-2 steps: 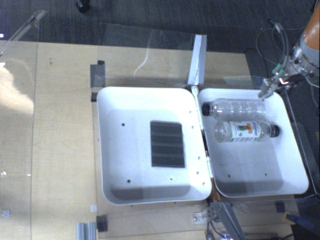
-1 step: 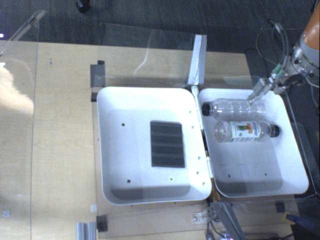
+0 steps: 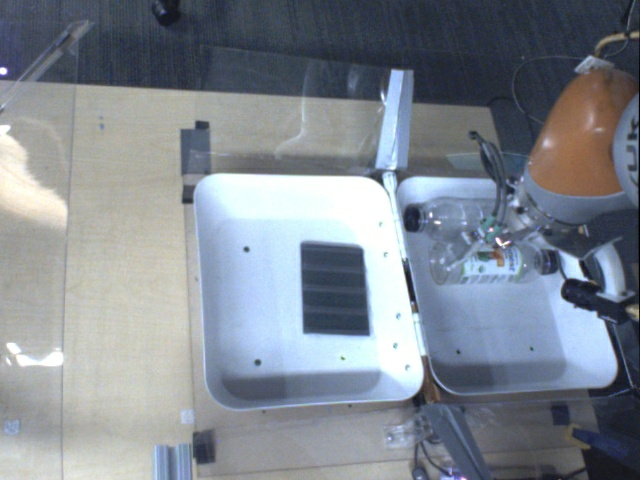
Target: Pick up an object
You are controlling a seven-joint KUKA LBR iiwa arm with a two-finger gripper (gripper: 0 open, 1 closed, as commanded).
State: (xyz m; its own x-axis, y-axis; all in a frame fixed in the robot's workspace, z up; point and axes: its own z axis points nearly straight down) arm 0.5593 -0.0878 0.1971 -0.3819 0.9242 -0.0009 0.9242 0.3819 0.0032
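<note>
Two clear plastic bottles lie in the right bin point(image 3: 520, 358). One bottle point(image 3: 445, 215) with a black cap lies near the bin's far left corner. The other bottle point(image 3: 480, 265) carries a green and white label and lies on its side just in front of it. My gripper point(image 3: 498, 232) hangs low over the two bottles, right above the labelled one, under the arm's orange band point(image 3: 585, 138). Whether it touches either bottle is hidden by the clear plastic and the wrist. A dark grey ribbed rectangular block point(image 3: 335, 288) lies flat in the middle of the left bin point(image 3: 240, 358).
A metal divider strip point(image 3: 393, 128) stands behind the seam between the bins. Black cables point(image 3: 590, 298) hang at the right bin's right rim. A clear plastic sheet covers the bench to the left.
</note>
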